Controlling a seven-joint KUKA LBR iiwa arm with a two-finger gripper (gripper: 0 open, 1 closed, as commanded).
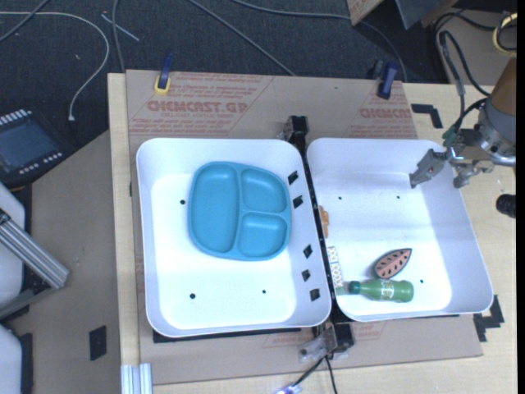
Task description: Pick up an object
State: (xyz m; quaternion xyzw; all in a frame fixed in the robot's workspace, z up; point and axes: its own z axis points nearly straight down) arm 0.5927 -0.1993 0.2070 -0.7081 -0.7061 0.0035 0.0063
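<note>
A green bottle (383, 290) lies on its side near the front edge of the right bin (361, 171). Just above it rests a brown oval object (393, 262) with dark markings. A blue sectioned plate (239, 210) sits in the left bin (164, 245). My gripper (444, 171) hovers over the far right corner of the right bin, well away from the bottle and the oval object. Its two fingers are spread apart with nothing between them.
A black divider with clips (305, 220) runs between the two bins. A strip of small labels (333, 263) lies along the right bin's left wall. Clamps (165, 75) hold the cardboard bench top at the back. Cables trail across the dark floor behind.
</note>
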